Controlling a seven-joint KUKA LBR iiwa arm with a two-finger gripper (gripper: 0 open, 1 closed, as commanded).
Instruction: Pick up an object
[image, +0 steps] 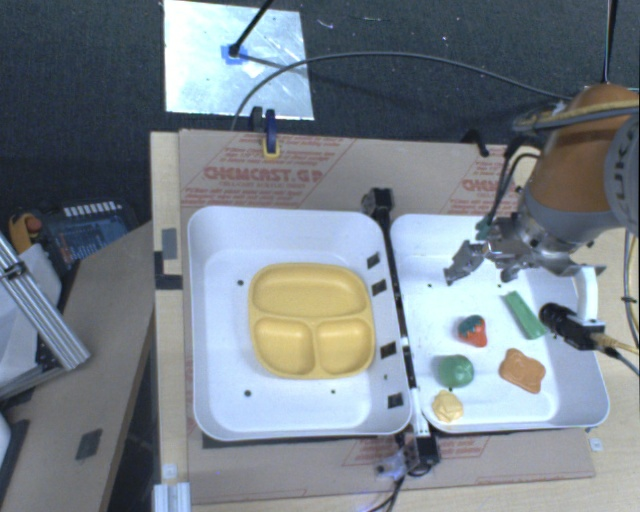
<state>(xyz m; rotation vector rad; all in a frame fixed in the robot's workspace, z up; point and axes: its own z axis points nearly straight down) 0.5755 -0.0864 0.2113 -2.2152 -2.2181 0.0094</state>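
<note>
- The gripper (462, 264) hangs over the upper part of the right bin (420, 240), well above the cluster of small toy foods; whether its claw is spread or pressed together cannot be told from this slanted view, and nothing shows between its tips.
- The strawberry (473, 330), red with a green top, serves as the landmark; it lies near the middle of the right bin, below and slightly right of the gripper.
- Up and to the right of the strawberry lies a green stick (522, 313), flat and narrow. It looks rigid and light, and is best pinched across its short width.
- Just below and to the left of the strawberry sits a green round piece (456, 371). Its curved, likely smooth shell may slip, so a grasp through its widest middle seems safest.
- Further below that, near the bin's lower rim, rests a pale yellow piece (447, 406), small and lumpy; it is probably hollow plastic and very light.
- Right of and below the strawberry lies an orange-brown piece (522, 370), flattish and broader, better gripped across its narrower sides.
- The strawberry itself looks compact and stiff, not fragile, and stands apart from its neighbours, which makes it the easiest target.
- Far left of the strawberry, in the left bin (220, 330), lies a yellow divided tray (308, 318), too broad for a simple pinch.
</note>
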